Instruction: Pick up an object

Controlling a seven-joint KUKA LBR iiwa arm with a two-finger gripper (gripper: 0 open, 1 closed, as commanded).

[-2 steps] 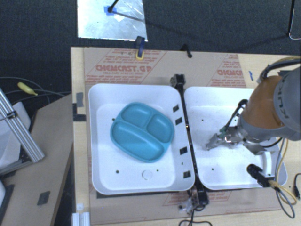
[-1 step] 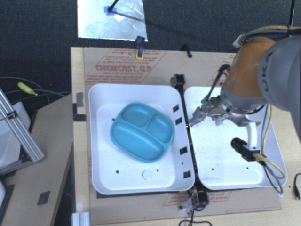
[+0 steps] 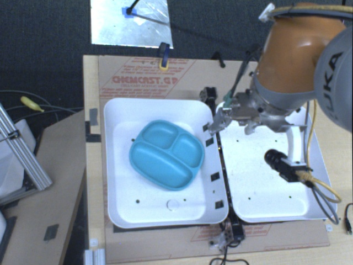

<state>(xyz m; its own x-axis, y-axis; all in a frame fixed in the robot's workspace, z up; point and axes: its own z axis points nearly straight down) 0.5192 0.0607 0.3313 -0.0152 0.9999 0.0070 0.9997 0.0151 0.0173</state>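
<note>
A blue plate with three compartments lies in the middle of the left white bin, tilted slightly in the view. A small pale round thing rests on that bin's floor near its front wall. My gripper hangs from the grey and orange arm over the back left corner of the right bin, close to the divider between the bins. It is to the right of the plate and apart from it. Nothing shows in the gripper.
Both bins sit on a cardboard sheet on the bench. Black clips line the shared edge between the bins. A shiny metal sheet lies behind the bench, and an aluminium frame stands at the left.
</note>
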